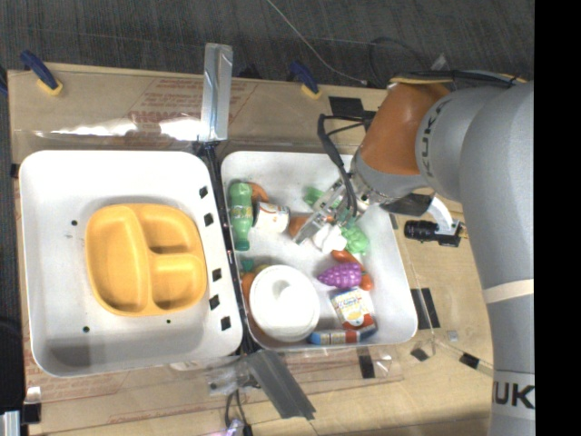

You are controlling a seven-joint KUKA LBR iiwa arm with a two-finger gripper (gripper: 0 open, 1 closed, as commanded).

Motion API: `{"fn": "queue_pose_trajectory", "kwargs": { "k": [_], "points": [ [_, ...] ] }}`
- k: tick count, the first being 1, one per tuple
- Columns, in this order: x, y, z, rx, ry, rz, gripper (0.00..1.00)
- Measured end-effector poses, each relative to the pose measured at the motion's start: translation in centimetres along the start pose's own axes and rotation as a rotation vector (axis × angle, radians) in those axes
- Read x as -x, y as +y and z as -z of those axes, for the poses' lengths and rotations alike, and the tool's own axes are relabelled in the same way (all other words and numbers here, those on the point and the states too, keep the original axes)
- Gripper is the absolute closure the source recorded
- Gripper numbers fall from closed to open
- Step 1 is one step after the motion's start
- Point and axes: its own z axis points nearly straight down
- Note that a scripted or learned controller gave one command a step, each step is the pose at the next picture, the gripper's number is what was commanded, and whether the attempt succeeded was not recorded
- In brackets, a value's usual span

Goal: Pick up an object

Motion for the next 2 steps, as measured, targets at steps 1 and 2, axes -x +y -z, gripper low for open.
{"fn": "queue_pose_trajectory", "kwargs": {
  "k": [1,2],
  "points": [
    [0.0,0.3,1.1,0.002,-0.002,0.008,1.00],
    [-2.1,7.0,11.1,0.009,-0.008,-0.089,1.00]
  ]
}}
